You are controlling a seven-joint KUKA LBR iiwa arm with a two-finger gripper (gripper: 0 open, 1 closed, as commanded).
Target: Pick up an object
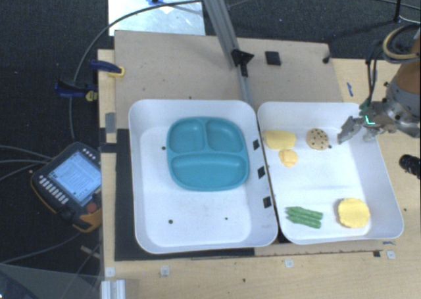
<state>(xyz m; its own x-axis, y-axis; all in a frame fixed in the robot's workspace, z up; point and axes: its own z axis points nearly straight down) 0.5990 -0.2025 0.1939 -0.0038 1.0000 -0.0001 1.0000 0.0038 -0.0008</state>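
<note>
Two bins (197,238) on the surface: one blue plate (208,154) left, five food pieces right.
Right bin held a cookie (318,138), two yellow lumps (279,138), green beans (304,216) and a yellow disc (353,213). The jaws (352,129) hovered near its upper right rim, just beside the cookie; their opening couldn't be told. Bare floor lay mid-bin.

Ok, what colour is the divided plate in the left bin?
The divided plate is light blue, seen clearly in the camera view from above.
</note>
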